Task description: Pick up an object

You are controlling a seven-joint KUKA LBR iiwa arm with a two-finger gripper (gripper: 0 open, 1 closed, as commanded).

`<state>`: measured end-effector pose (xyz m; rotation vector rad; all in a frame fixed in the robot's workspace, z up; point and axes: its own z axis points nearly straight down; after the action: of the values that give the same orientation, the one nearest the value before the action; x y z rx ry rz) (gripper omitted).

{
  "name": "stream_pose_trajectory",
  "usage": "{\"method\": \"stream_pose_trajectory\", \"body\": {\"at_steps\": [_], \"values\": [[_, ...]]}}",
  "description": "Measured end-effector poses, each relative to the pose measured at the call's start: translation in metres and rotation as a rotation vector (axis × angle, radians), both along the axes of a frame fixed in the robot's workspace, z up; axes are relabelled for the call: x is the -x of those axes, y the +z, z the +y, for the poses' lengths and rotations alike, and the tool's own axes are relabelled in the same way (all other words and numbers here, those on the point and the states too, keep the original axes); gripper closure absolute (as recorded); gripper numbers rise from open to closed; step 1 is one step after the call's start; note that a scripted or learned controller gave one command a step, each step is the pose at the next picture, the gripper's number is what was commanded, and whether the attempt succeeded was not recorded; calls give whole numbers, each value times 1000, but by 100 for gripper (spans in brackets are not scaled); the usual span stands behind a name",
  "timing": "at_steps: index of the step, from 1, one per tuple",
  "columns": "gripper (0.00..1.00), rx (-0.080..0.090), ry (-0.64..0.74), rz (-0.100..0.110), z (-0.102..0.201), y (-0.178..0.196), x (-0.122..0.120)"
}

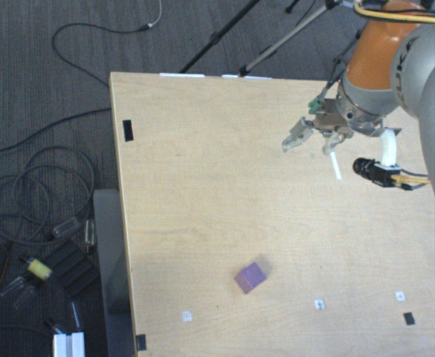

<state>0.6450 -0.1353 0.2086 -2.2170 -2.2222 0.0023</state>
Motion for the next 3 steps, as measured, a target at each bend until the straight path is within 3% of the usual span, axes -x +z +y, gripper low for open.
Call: {"method": "stream_pose_trajectory", "body": {"at_steps": [1,2,3], "values": [[0,1,-69,2,41,-112,8],[100,0,-69,3,42,-103,8],[100,2,-35,-3,13,-75,-23]]}}
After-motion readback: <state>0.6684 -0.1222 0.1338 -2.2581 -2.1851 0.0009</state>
